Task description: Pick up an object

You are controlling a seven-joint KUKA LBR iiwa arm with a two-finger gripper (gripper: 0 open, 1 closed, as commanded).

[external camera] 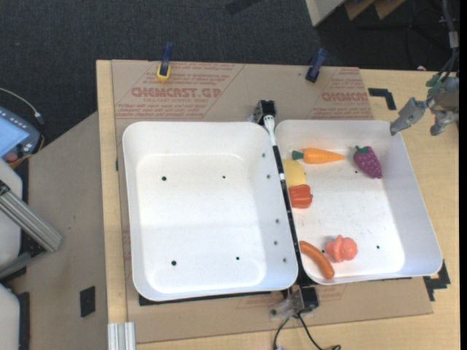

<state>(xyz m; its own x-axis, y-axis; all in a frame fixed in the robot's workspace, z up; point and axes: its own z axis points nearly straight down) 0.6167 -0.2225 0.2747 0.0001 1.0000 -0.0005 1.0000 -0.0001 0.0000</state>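
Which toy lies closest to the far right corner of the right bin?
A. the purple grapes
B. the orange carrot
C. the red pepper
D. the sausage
A: the purple grapes lie nearest the far right corner of the right bin, with the orange carrot to their left, the red pepper by the divider and the sausage at the near edge.

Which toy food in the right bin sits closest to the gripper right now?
The purple grapes, at the bin's far right corner, just below-left of the gripper; the others lie farther left or nearer the front.
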